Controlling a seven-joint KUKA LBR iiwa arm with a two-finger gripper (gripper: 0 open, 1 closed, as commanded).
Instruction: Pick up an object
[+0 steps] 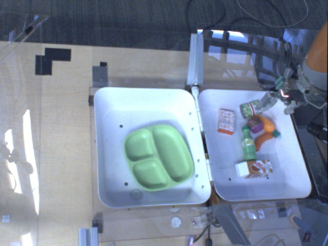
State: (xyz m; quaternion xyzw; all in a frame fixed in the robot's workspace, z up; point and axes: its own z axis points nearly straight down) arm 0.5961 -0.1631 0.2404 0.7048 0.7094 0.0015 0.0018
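arm: grey body | orange band above wrist | gripper: pale metal fingers, teal and red specks

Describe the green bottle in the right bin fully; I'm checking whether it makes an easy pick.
The green bottle is small, looks like plastic, with a pale label band around its middle and a green cap. It lies on the floor of the right bin, cap toward the far wall. The orange carrot-like toy lies close at its right; contact is unclear. The small carton sits just beyond its base. Nothing lies on top of it.
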